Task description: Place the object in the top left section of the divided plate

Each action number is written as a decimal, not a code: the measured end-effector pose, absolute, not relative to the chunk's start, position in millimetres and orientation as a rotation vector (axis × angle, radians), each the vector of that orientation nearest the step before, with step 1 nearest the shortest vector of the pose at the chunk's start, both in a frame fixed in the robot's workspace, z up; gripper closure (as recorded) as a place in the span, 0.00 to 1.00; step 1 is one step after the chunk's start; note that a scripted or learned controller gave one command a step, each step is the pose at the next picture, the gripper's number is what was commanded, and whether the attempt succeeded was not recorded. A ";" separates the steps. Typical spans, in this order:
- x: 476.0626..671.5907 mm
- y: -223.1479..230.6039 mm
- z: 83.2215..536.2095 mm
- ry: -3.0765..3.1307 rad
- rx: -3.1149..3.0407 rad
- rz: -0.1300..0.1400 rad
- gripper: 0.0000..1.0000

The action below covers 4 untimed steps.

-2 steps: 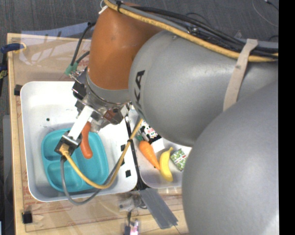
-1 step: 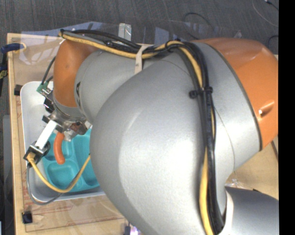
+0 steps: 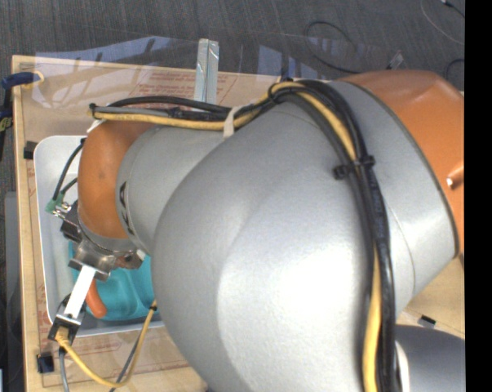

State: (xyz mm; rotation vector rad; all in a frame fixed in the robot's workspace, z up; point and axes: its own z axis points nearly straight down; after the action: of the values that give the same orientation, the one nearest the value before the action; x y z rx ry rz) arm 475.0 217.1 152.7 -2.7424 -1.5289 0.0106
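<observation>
The grey arm with its orange band covers most of the camera view and reaches down into the left bin [image 3: 40, 219]. Its gripper [image 3: 107, 261] hangs low over the near part of that bin, largely hidden by the wrist. Below it, part of a teal divided plate [image 3: 135, 294] shows; the arm covers its sections. A small orange object [image 3: 95, 302] lies at the plate's left edge, just below and left of the gripper. I cannot tell whether the object touches the gripper.
The left bin's white wall runs along the left side, with the wooden bench edge [image 3: 21, 219] beyond it. A metal post [image 3: 207, 70] stands at the back. A blue clamp [image 3: 17, 78] grips the bench's far left corner.
</observation>
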 end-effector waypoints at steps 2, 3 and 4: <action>491.1 218.3 259.3 -0.958 -2.991 0.000 1.00; 475.0 164.3 163.2 -1.161 -2.917 0.011 1.00; 535.8 80.0 190.4 -1.103 -2.939 0.007 1.00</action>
State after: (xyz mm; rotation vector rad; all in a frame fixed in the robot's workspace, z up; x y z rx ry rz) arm 535.8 80.0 190.4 -2.9386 -1.1028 0.0071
